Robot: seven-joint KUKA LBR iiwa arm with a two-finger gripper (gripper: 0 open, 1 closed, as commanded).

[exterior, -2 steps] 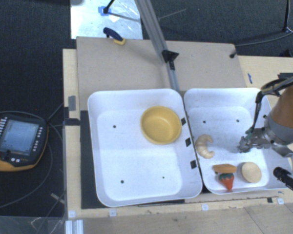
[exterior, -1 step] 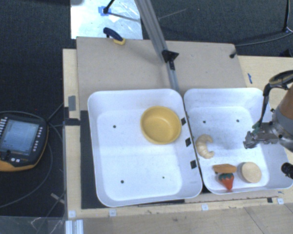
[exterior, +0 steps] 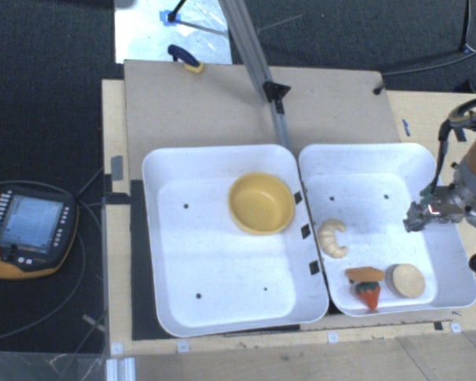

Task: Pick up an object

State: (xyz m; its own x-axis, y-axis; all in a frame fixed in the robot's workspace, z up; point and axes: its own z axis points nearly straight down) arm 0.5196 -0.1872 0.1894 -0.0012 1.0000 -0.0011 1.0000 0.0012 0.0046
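A yellow bowl (exterior: 261,202) sits in the left bin (exterior: 174,292), near its upper right corner. The right bin (exterior: 365,165) holds a pale croissant (exterior: 333,238) near its left side, and along its front a red strawberry with a brown piece (exterior: 366,286) beside a round tan biscuit (exterior: 406,280). My gripper (exterior: 419,217) hangs at the right bin's right side, above and right of the biscuit, with nothing visibly held. Its tips look dark and small against the bin wall.
A grey pole (exterior: 254,50) slants from the top down to the bins' shared edge. A teach pendant (exterior: 28,228) lies on the floor at left. A blue and yellow clamp (exterior: 184,56) sits on the board's upper edge.
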